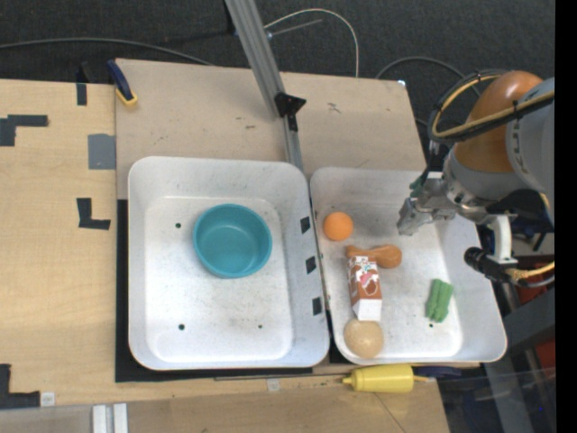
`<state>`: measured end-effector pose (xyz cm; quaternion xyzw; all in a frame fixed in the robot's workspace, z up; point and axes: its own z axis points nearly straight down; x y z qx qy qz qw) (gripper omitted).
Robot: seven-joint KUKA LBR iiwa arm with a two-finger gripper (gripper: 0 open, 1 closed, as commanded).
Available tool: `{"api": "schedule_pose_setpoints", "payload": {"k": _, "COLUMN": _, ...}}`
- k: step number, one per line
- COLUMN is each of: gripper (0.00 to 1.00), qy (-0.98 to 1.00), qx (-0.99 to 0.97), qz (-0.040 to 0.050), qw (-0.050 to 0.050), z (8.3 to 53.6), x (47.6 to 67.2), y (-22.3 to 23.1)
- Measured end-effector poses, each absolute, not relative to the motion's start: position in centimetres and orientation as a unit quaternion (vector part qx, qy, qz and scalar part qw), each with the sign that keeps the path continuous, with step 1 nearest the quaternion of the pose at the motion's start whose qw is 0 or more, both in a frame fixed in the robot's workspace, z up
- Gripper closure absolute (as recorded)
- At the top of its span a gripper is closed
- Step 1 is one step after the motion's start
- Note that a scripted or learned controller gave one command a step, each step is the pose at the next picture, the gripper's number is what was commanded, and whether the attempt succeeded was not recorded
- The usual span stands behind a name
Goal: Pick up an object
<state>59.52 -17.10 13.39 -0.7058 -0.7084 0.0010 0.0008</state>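
Even, bright overhead light; soft shadows, slightly grainy focus.

A single fixed camera looks down from above at a slant, far enough back to take in both shallow white plastic bins side by side at frame centre, with the grey-and-orange robot arm entering at right.

floor: dark carpet | bench: light wood | pole: grey, slanted
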Motion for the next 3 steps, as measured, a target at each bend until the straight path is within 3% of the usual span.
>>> {"api": "schedule_pose_setpoints", "payload": {"k": 2, "gripper": 1.00, "qy": -0.708, "qx": -0.706, "qz": -0.0011, "qw": -0.002, "z": 24.4, "x": 59.9, "y": -18.0}}
{"api": "schedule_pose_setpoints", "payload": {"k": 3, "gripper": 1.00, "qy": -0.709, "qx": -0.705, "qz": -0.0001, "qw": 0.000, "z": 24.2, "x": 61.4, "y": -13.6}}
